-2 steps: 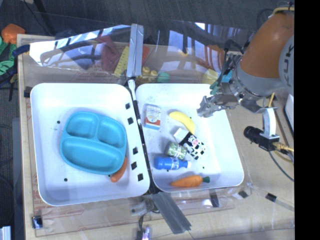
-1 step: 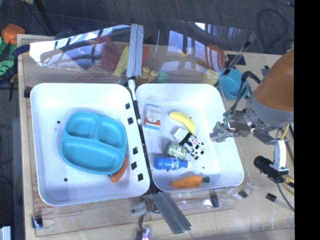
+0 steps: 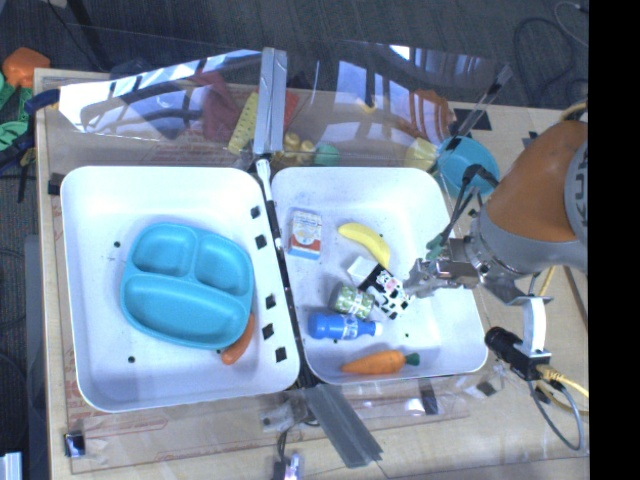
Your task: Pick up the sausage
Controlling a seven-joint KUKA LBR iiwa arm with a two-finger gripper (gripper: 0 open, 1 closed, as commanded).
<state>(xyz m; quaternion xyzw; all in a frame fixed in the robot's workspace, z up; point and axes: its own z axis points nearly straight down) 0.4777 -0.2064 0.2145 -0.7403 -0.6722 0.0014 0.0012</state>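
Glossy plastic bins (image 3: 90, 368); smooth blue plastic tray (image 3: 187, 284).

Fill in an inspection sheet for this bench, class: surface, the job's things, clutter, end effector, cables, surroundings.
Surface: two white bins side by side on a wooden bench.
Job's things: sausage lies in the left bin, against the blue tray.
Clutter: the right bin holds a banana, small carton, green can, blue bottle, carrot and black-and-white toy.
End effector: over the right bin, beside the black-and-white toy, well apart from the sausage.
Cables: yellow cable at the bench's right side.
Surroundings: dark floor; blue bowl behind the right bin.
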